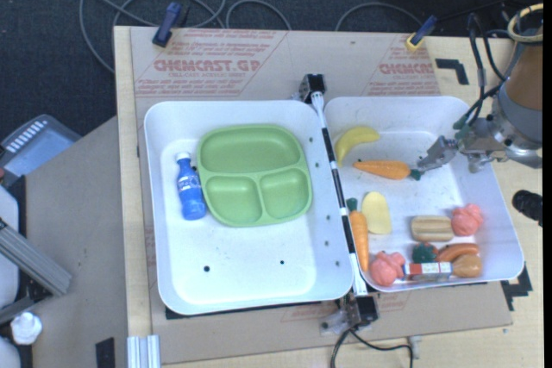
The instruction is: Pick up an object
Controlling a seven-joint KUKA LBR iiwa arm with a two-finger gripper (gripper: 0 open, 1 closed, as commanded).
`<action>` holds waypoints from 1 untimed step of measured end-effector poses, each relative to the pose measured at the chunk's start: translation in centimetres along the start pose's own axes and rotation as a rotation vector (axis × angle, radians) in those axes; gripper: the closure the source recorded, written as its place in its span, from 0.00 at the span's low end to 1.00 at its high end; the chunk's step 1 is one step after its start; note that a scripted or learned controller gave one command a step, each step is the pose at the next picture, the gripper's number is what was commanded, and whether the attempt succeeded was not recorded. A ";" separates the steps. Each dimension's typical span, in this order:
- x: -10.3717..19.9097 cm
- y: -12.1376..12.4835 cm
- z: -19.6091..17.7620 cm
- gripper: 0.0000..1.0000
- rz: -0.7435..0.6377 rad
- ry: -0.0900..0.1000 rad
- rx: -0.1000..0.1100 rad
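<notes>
Gripper [436, 155] is hovering in the right bin [509, 224], jaws looking slightly spread and holding nothing, just right of the carrot [384, 170] lying below the banana [355, 140]; advice: centre over the carrot's middle, straddling its width, before descending.

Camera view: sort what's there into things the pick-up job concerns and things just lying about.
Job: gripper; carrot nearest it; banana; right bin with the other toy foods.
Lying about: green tray; blue bottle; left bin; blue clamp.
</notes>
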State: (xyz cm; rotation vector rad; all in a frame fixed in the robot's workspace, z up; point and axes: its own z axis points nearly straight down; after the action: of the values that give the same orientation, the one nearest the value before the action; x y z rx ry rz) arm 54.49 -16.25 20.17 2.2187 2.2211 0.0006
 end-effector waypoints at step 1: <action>0.2 -5.4 4.3 0.00 0.002 0.002 0.003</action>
State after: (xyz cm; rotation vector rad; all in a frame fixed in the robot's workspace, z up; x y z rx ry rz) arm 49.11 -16.08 15.83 2.2233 2.2214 -0.0015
